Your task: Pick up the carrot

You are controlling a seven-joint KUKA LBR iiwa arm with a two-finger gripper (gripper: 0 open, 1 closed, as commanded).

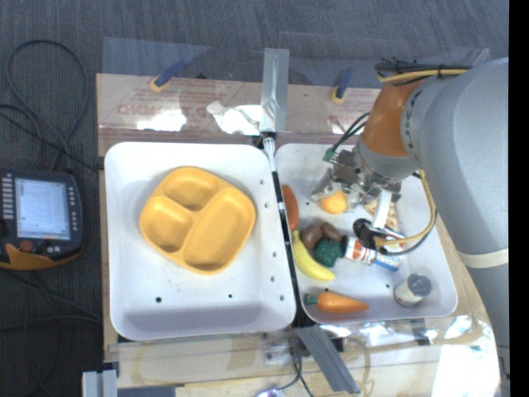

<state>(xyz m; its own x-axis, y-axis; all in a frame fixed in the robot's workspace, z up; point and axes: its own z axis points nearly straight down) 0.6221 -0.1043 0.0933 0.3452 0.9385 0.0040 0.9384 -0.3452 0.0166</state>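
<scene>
A: While the claw (357, 190) hangs over the far part of the right bin (438, 300), I cannot tell from here whether it is released or clenched; a small yellow-orange fruit (333, 203) lies just at its left.

B: And the carrot (340, 303)?

A: Lying flat at the near edge of that same bin, well apart from the claw. Between them sit a small bottle (361, 251), a green piece (327, 253), a brown piece (312, 236) and a banana (312, 260).

B: So the risk?

A: I'd judge a low, straight move toward the carrot would plough through that clutter. The carrot also lies close to the near wall, so a finger could catch the rim or push the carrot against it.

B: Any room?

A: Some bare floor right of the carrot, before a round grey cap (416, 286). The left bin (124, 304) holds a yellow divided plate (197, 217), with bare floor around it.
</scene>
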